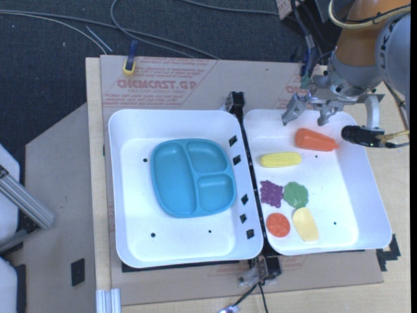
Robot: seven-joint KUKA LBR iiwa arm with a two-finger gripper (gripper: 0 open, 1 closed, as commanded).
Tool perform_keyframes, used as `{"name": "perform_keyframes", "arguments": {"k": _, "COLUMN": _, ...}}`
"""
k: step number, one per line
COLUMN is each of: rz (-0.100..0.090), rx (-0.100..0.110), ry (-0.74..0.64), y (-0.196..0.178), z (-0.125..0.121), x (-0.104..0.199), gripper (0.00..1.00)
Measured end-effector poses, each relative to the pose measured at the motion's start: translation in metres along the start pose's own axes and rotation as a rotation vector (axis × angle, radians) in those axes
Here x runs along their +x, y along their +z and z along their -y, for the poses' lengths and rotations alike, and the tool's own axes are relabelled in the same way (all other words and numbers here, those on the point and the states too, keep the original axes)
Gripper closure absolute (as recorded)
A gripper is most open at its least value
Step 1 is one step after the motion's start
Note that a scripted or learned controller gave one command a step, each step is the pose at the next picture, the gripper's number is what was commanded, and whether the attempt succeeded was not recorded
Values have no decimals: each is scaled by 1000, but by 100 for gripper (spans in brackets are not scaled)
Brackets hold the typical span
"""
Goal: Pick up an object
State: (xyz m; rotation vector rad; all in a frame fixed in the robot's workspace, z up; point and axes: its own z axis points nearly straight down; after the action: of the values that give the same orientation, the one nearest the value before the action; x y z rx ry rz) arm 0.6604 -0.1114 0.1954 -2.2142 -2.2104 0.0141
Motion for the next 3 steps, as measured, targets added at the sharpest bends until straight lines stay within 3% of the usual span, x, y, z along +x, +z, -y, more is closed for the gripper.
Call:
{"name": "perform_keyframes", "arguments": {"k": 1, "rz": 2, "rx": -15, "ry": -2, "y": -9, "z": -3, "x": 0, "gripper": 0}}
{"name": "perform_keyframes", "arguments": {"k": 3, "rz": 1, "rx": -10, "ry": -2, "y": 101, "z": -5, "x": 6, "gripper": 0}}
